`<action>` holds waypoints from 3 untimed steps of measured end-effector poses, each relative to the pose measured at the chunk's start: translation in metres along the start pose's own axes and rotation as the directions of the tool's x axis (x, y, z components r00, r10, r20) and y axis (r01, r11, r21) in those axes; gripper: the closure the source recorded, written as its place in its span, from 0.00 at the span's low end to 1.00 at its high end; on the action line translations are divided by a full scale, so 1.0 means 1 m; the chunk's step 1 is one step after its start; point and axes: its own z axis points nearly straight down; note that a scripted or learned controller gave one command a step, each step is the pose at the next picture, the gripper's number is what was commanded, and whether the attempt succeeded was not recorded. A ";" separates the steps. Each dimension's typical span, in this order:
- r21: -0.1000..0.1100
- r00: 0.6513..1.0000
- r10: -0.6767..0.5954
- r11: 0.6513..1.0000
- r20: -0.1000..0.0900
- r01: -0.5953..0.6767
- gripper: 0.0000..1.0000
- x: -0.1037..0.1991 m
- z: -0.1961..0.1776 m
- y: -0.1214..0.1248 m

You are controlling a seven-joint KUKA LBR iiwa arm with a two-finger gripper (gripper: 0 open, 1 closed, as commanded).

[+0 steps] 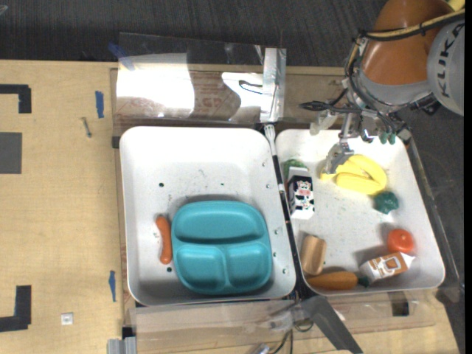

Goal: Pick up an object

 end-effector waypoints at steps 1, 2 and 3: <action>-0.003 0.993 -0.118 0.993 -0.015 0.118 0.00 0.020 0.034 -0.055; 0.000 0.996 -0.090 0.996 -0.005 0.090 0.00 0.039 0.089 -0.079; -0.001 1.000 0.027 1.000 -0.012 -0.027 0.00 0.074 0.103 -0.092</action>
